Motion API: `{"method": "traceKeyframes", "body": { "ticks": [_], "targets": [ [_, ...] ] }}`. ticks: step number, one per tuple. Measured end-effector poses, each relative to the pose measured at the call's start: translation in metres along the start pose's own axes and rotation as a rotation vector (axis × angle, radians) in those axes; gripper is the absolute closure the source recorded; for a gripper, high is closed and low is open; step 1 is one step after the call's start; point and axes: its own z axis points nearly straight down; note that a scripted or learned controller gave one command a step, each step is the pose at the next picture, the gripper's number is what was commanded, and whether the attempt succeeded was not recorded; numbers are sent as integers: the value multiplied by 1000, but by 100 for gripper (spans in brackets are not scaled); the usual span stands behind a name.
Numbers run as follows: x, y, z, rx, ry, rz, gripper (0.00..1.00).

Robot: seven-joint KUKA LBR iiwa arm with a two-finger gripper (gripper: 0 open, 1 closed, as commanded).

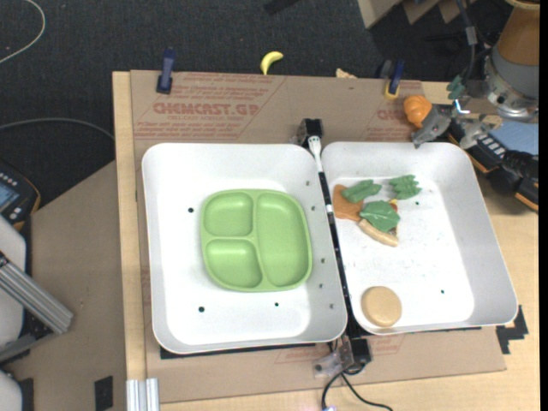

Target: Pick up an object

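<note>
The right bin (479, 255) holds a cluster of green leafy pieces (381, 215) lying over an orange piece (345, 205) and a tan piece near its far left. A round tan bun (381, 306) rests close to that bin's near edge. My gripper (447, 132) hangs above the far rim of the right bin, to the upper right of the leafy cluster. It is open with nothing between its fingers. One grey finger (428, 128) slants out to the left.
A green divided plate (255, 239) lies in the left bin (171, 195). A small orange object (417, 108) sits on the cardboard behind the right bin, next to my gripper. Blue clamps (165, 71) grip the board's far edge, with a yellow banana (271, 60) beyond it.
</note>
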Motion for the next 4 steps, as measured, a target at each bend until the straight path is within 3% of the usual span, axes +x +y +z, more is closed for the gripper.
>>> {"method": "traceKeyframes", "body": {
  "ticks": [1, 2, 3, 4],
  "targets": [
    [67, -27, -102, -8, 0, -6, 0],
    [92, -26, -175, -10, -1, -4, 0],
    [140, 7, -292, -17, 0, -6, 0],
    [70, -81, -290, 1, -1, 9, 0]
  ]
}}
